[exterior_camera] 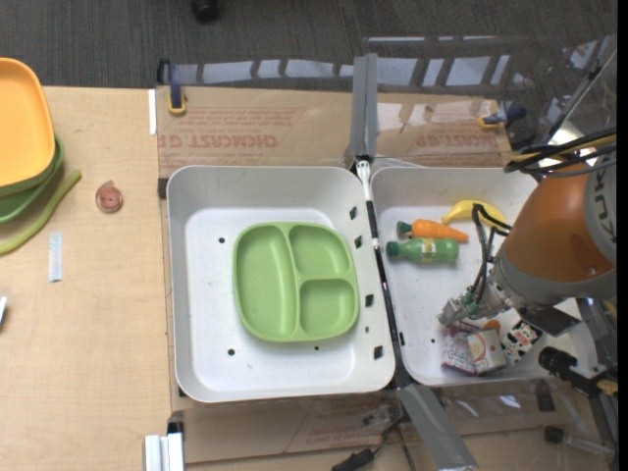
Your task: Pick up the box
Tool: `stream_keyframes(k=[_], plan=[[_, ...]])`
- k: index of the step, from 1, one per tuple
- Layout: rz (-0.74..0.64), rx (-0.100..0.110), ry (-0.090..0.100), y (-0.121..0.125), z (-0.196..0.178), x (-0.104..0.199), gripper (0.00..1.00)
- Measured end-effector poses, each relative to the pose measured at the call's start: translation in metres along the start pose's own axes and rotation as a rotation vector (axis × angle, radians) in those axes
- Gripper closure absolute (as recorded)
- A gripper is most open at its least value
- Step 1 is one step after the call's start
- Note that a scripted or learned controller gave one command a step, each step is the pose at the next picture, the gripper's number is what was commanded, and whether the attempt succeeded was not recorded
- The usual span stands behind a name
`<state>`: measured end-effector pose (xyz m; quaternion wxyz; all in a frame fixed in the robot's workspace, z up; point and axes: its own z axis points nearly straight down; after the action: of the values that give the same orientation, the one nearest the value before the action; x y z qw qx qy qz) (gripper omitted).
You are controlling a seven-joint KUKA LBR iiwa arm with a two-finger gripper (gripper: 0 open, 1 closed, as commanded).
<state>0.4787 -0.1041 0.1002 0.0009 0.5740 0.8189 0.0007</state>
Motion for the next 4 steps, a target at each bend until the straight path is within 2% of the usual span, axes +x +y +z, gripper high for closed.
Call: stream_keyframes(k=[1,2,3,4], plan=[[-0.008,0.004,0.000,0.053,-0.091,0.035,1.00],[-0.008,0.004,0.000,0.053,-0.091,0.035,0.00],[0.106,0.006,0.001,0.018,-0.090,0.045,0.00],[0.101,-0.003,-0.004,0.006,0.005,0.002,0.00]])
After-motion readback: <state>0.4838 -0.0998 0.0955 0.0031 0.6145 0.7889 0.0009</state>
